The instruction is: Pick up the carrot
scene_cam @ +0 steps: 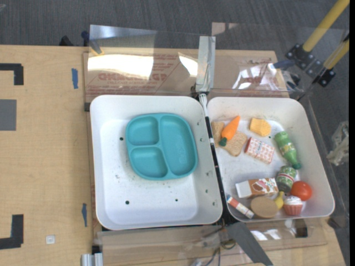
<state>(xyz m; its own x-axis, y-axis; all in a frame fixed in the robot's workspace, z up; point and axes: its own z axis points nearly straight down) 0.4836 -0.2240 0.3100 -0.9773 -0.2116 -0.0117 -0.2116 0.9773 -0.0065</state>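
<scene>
Two bins, carrot in the right one

Two white bins sit side by side. The left bin point(105, 204) holds a teal plate point(161, 146) with three compartments. The carrot point(229, 129) lies in the right bin point(313, 143), near its upper left corner, tilted across a bread slice point(237, 144), beside a cheese wedge point(260, 127). A tomato point(301, 190) sits well apart, lower right.

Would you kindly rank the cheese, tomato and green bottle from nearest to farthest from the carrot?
1. Cheese, just right of the carrot.
2. Green bottle, farther right, slightly lower.
3. Tomato, far lower right.
</scene>
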